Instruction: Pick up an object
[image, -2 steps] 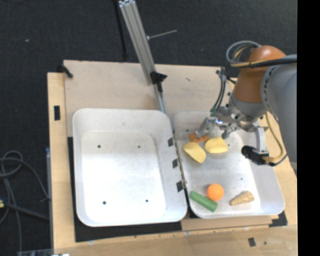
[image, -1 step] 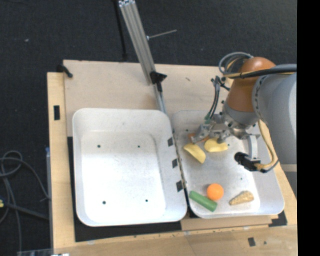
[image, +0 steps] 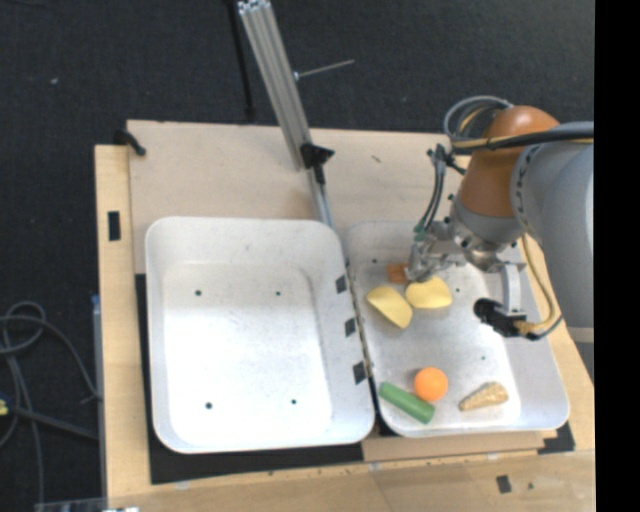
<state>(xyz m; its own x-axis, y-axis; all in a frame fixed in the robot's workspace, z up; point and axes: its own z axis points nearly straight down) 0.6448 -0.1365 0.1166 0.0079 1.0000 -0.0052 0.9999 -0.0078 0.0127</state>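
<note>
Dark carpet floor (image: 60, 70); pale wooden bench (image: 220, 170); loose cables (image: 30, 350) at left.

Was a light wooden counter (image: 220, 165). Held two white bins side by side, touching: left bin (image: 250, 330), right bin (image: 520, 385). Had a slanted metal pole (image: 285, 85) standing behind them.

Tabletop (image: 230, 170): pale, matt, looks like unfinished wood or board. Left bin (image: 245, 330): white plastic, smooth, faint speckling and a soft sheen (a few dark dots on the floor). Right of it, right bin (image: 530, 400): same white plastic. Behind the left bin, slanted rail (image: 283, 90): ribbed metal, silvery, dull shine. Arm (image: 560, 220), right of the left bin: smooth grey casing with a glossy orange band (image: 500, 170). Pincer (image: 425, 262): dark metal look. Floor (image: 60, 70) around the tabletop: dark, rough, carpet-like.
</note>
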